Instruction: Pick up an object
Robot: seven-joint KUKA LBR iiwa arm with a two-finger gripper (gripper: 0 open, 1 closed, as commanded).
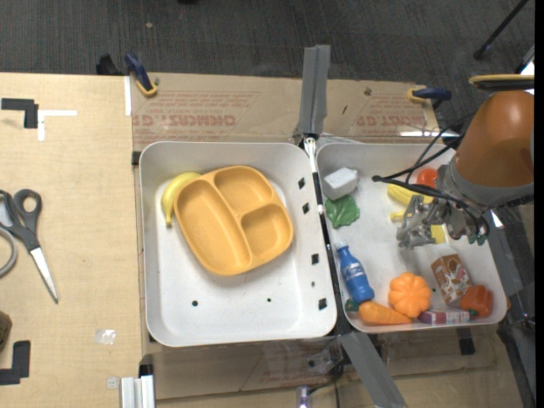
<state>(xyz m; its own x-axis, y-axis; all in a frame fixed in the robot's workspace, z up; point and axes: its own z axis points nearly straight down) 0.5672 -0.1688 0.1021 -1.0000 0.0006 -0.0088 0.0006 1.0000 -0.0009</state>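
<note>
My arm over the right bin (374, 164), tool (418, 228) lowered near an orange pumpkin (410, 293), its grip I cannot tell, yellow plate (231, 219) in the left bin (170, 296).

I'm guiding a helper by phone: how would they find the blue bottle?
Look in the right bin, along its left wall. The blue bottle lies there below a green toy, just above a carrot. It is the only blue thing there, with a white cap.

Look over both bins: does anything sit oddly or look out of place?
The yellow banana in the left bin is wedged under the edge of the orange divided plate, which lies askew. Nothing looks spilled or broken.
</note>
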